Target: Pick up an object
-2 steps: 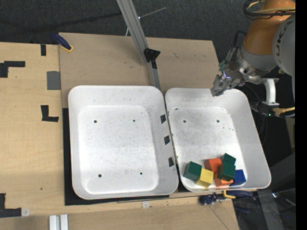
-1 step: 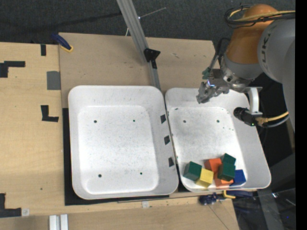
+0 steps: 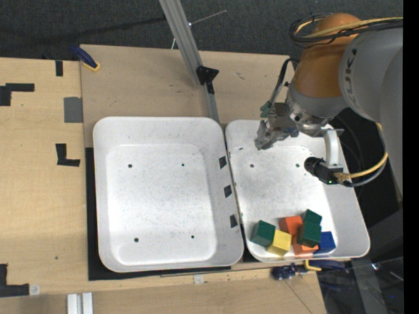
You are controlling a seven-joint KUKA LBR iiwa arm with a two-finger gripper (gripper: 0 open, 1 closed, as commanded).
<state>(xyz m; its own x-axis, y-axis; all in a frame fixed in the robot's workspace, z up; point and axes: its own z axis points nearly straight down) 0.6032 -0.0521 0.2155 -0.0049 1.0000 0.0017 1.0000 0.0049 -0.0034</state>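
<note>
Two white bins side by side on a wooden bench: left bin (image 3: 105, 175) and right bin (image 3: 275, 182), edges touching in the middle. Grey arm (image 3: 366, 64) with orange band reaching in from the right, gripper (image 3: 265, 139) hanging over the far edge of the right bin, near its far-left corner. Nothing seen between the fingers; whether apart or together, cannot tell at this angle. Blocks huddled in the near-right corner of the right bin, well apart from the gripper: green block (image 3: 263, 233) on the left, yellow block (image 3: 281, 241) just beside it, orange block (image 3: 291, 226) behind, a darker green block (image 3: 311, 226) on top toward the right, blue block (image 3: 327, 241) at the right end. A slanted metal pole (image 3: 183, 31) crossing the bench beyond the bins.
</note>
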